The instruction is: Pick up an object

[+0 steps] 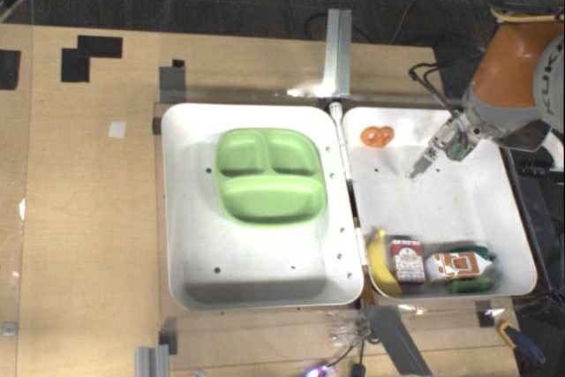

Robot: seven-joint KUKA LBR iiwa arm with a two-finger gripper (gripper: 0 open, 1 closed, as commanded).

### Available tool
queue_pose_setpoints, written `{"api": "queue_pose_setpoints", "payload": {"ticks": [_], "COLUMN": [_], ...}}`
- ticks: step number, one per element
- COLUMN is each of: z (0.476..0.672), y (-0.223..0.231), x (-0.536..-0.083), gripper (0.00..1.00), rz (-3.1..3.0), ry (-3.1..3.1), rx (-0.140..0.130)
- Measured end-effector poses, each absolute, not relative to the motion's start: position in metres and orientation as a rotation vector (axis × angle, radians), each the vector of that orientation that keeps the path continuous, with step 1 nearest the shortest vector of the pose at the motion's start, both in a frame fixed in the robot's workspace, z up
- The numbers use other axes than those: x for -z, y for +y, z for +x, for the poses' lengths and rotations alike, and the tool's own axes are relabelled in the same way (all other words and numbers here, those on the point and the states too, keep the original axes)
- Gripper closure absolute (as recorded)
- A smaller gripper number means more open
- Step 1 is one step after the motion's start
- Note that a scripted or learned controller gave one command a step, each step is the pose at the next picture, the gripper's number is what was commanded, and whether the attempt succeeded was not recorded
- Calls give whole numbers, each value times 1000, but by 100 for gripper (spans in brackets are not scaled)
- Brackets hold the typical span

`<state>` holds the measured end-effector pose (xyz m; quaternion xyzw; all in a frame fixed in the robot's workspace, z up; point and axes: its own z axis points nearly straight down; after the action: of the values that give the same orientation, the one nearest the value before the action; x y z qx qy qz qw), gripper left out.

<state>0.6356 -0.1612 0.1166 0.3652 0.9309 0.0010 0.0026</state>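
A: Where does the gripper (422, 165) sit?

B: Inside the right bin (494, 216), in its upper half, slanting down and to the left from the grey arm (516, 75) with the orange band. Its tip hangs over bare white floor, just right of and slightly below the orange pretzel-shaped piece (378, 137).

A: Is it spread or pinched?

B: I cannot tell; the fingers are too small and blurred to judge. Nothing is seen held at the tip.

A: What could it pick up?

B: Taking the orange pretzel-shaped piece as the landmark: the other items lie well below it, along the near edge of the right bin. A yellow banana (380, 263) curves at the lower left corner. Just right of it stands a small red-and-white carton (406, 261), then an orange-and-white carton (457, 265), with a green item (470, 284) touching its lower side.

A: And left of the pretzel piece?

B: Across the divider, the left bin (190, 216) bears a green divided plate (268, 175) with three compartments, lying flat.
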Motion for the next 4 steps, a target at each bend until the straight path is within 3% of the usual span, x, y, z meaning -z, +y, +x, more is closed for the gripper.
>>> {"api": "queue_pose_setpoints", "payload": {"ticks": [1, 2, 3, 4], "z": [604, 596, 632, 630], "y": [-165, -188, -203, -205], "x": [-156, -138, -174, -276], "gripper": [0, 0, 0, 0], "rz": [1405, 1655, 1584, 1299], "ry": [2801, 2663, 2702, 2848], "rx": [-4, -4, -5, -3]}}
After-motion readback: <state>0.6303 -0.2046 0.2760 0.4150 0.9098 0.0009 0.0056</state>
